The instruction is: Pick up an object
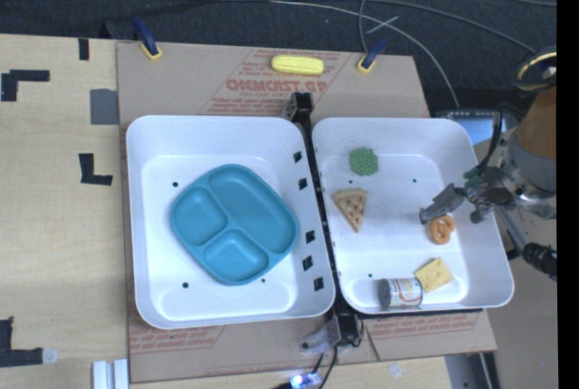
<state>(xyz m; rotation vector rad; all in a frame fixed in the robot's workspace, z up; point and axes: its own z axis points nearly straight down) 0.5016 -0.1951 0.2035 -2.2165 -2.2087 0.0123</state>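
Gripper fingers are seen lowered at the right side of the right-hand bin, directly over a small orange pretzel-like piece; whether they are spread or pressed together cannot be told, and the piece is not shown pinched between them. The orange piece is pictured on the bin floor near the right wall. Just nearer along the same side, a yellow cheese wedge is seen, with a small can lying on its side beside it at the near wall. Toward the left of this bin a waffle-patterned triangular piece is laid, and farther back a round green item. The grey arm is shown entering from the right. In the left-hand bin a blue divided plate is placed. Beyond both bins, a yellow corn-like item is left on the cardboard sheet.
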